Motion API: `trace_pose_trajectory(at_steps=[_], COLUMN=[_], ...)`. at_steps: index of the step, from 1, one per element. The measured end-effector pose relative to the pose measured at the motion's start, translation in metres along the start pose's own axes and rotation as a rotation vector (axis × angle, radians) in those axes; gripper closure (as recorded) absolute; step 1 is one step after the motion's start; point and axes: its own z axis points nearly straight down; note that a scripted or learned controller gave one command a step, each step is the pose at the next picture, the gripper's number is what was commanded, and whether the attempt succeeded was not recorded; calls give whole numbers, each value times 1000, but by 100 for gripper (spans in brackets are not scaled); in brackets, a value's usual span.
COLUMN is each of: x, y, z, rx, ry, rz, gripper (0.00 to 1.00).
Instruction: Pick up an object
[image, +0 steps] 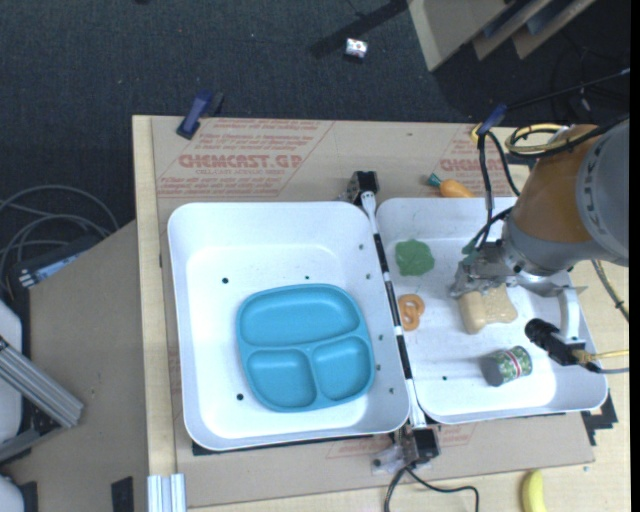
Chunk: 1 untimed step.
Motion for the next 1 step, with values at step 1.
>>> trace_pose_trajectory(at_steps=[1], x=[76], y=[-68], z=[-113], rx=[12], ry=[6], rz=[-1], gripper=[100])
